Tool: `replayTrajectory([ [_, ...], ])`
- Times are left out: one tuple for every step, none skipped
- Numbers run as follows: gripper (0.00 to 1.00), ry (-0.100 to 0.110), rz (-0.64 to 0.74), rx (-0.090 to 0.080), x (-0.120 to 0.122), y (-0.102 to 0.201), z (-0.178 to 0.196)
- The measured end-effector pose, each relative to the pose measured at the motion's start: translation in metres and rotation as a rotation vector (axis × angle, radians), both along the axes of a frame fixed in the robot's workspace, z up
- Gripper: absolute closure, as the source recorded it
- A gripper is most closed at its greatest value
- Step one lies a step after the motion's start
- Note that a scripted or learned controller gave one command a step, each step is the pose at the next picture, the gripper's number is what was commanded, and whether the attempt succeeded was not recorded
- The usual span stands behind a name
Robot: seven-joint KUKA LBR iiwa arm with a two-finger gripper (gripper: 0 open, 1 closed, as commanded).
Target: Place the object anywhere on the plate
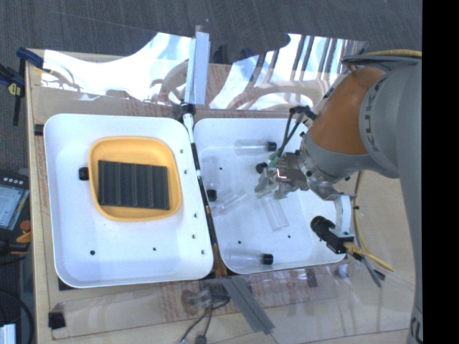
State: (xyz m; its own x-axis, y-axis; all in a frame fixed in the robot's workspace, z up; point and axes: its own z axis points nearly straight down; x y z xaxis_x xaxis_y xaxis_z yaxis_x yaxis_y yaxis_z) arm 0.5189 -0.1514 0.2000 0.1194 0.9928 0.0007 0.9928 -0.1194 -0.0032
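Right now the claw [271,185] hangs over the right bin [237,253], above a clear tube [275,212]; I cannot tell its state. The yellow plate [115,153] sits far left, in the other bin [72,253].

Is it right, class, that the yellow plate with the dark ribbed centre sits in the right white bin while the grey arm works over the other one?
No. The camera view shows the yellow plate with the dark ribbed centre in the left white bin; the grey arm works over the right white bin.
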Motion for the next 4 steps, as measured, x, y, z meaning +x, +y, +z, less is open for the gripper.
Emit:
replayTrajectory([
  [1.0,-0.003,0.252,-0.001,0.034,0.029,0.003],
  [1.0,-0.001,0.349,0.0,0.086,0.076,-0.009],
  [0.0,-0.001,0.349,0.0,0.086,0.076,-0.009],
  [0.0,0.002,0.574,0.002,0.077,0.104,-0.009],
])
